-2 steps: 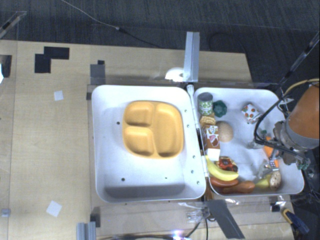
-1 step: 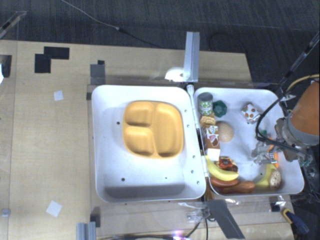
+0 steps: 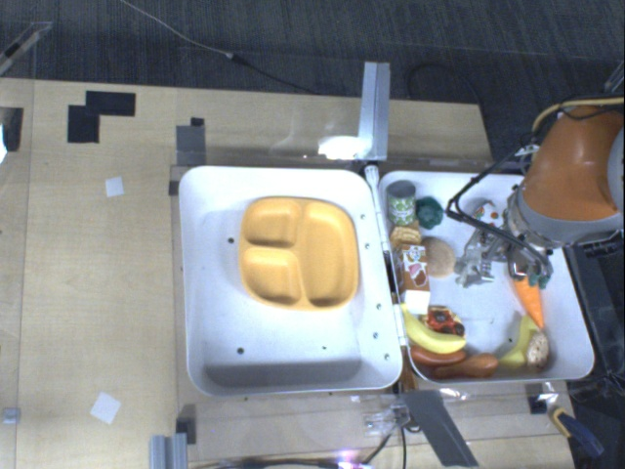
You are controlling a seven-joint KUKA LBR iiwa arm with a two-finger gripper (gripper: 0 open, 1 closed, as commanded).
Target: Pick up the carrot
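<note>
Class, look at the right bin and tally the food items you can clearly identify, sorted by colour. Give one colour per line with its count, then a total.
Orange: 1, the carrot
Yellow: 1, the banana
Reddish brown: 1, the sausage
Dark green: 1, the round green item
Total: 4
Other small items along the bin's left wall are too unclear to sort.

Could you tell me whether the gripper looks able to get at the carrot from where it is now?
Probably yes: the carrot lies exposed in the right bin, just beside the gripper, with nothing on top of it.
</note>
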